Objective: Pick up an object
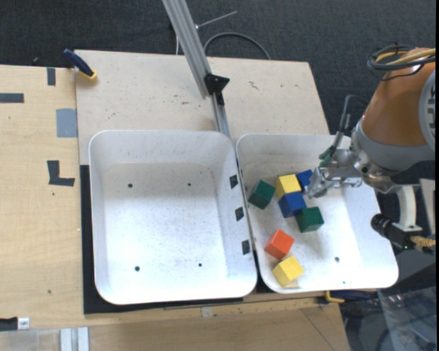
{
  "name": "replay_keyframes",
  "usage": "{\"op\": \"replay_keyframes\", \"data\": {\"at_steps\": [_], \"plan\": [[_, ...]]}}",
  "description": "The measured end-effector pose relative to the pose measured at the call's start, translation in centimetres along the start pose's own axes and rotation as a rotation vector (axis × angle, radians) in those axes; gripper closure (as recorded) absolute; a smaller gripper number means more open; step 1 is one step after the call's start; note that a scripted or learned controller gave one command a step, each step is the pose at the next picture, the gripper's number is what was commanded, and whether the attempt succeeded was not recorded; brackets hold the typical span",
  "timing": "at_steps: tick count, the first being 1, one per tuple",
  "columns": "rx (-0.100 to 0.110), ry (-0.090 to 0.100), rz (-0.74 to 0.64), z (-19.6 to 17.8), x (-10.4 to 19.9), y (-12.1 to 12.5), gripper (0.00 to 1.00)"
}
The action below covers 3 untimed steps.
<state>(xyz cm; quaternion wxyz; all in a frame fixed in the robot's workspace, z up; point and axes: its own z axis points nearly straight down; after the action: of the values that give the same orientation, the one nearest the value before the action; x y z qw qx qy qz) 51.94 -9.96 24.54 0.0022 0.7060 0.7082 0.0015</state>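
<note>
Nearest to the camera, a yellow cube is seen lying at the front of the right bin, with an orange cube just behind it. Further back, a tight group is formed by a dark green cube, a second yellow cube, a blue cube, another blue cube and a green cube. The claw is placed low at the right side of this group, close to the blue cubes; how far it is opened cannot be told, and no cube is seen held in it. The left bin stands beside, on the desk. As a judgement, the likely target is the blue cube next to the second yellow one. Because the cubes are packed so closely, a neighbour could be pushed aside or caught together with it, or the blue cube could be knocked away and the grasp missed. No long axis is given by a cube; its faces appear turned slightly against the bin walls, so the grasp should be aligned to two opposite faces.
</note>
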Motion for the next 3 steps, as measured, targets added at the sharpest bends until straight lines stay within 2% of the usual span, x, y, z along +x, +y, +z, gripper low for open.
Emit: {"op": "replay_keyframes", "data": {"at_steps": [1,3], "plan": [[0.005,0.001,0.001,-0.9,0.0,0.0,1.00],[0.007,0.001,-0.002,0.1,7.6,4.6,1.00]]}}
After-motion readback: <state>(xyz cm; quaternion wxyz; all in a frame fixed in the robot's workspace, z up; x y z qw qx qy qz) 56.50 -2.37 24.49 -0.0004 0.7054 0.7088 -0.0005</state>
